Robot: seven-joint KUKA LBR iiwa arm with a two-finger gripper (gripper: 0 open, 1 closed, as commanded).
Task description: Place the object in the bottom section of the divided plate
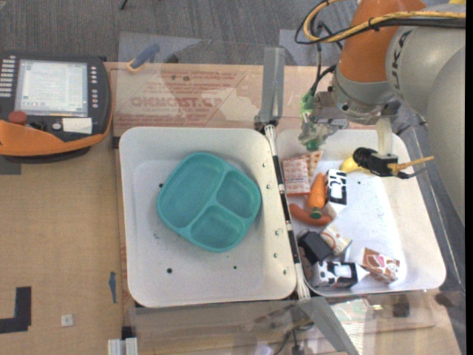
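Note:
A teal divided plate (209,200) lies in the left bin (140,272), with nothing in its three sections. My gripper (313,137) hangs over the back left corner of the right bin (414,228), just above a pale box with a red pattern (295,173). Nothing shows between its fingers. Near it lie an orange carrot (318,191), a red sausage-like piece (309,214) and a black-and-white carton (338,186).
At the front of the right bin lie a black block (315,246), a cow-patterned item (338,274), a small beige piece (338,239) and a brown-and-white packet (380,265). A teach pendant (52,102) rests on the bench at the far left. A metal rail (272,87) stands behind the bins.

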